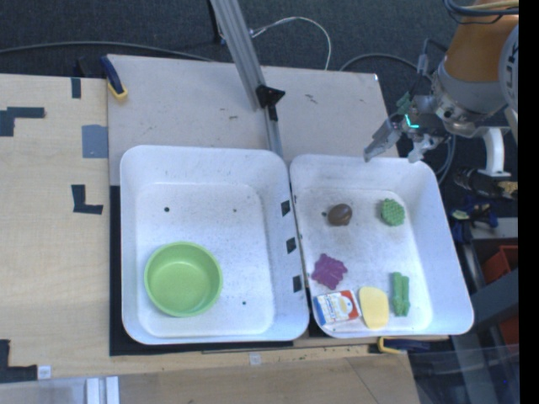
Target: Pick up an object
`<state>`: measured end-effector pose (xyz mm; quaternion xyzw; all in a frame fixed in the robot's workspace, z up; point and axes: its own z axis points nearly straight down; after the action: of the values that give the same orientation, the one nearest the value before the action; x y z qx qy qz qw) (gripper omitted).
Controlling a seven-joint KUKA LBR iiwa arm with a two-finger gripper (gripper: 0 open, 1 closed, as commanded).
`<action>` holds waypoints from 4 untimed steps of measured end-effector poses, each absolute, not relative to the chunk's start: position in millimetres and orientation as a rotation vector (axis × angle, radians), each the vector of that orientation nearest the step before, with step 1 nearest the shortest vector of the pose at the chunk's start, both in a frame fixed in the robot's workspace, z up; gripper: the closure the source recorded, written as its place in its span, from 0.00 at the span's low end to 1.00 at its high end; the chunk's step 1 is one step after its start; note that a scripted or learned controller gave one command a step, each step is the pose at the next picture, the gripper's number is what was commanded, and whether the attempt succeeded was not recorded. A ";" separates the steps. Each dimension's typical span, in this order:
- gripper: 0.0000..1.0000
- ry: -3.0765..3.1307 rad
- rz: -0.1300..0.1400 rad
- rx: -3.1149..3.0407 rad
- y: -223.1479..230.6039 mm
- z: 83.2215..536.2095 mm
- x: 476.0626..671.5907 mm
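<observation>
My gripper point(394, 147) hangs over the far right corner of the right bin point(438, 225), its two fingers spread apart with nothing between them. Below it in that bin lie a brown round object point(339, 215), a green bumpy ball point(392, 211), a purple flat piece point(328, 270), a yellow rounded object point(374, 306), a green ridged stick point(399, 293) and a small white packet with red and blue print point(337, 308). A green bowl point(183, 278) sits at the near left of the left bin point(202, 167).
A grey metal pole point(244, 49) slants over the bench behind the bins, ending at a black clamp point(269, 98). Cables trail on the dark floor at the back. A yellow-blue clamp point(114, 78) grips the board's far left corner.
</observation>
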<state>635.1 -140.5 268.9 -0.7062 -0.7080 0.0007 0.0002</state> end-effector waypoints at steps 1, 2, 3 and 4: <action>0.00 -2.219 0.009 -2.215 -135.7 204.5 633.6; 0.00 -2.220 0.008 -2.217 -139.4 148.3 641.3; 0.00 -2.220 0.009 -2.216 -138.3 93.6 639.5; 1.00 -2.224 0.003 -2.216 -137.7 107.4 641.1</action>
<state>641.1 -137.7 107.4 -0.7059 -0.7083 0.0010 0.0009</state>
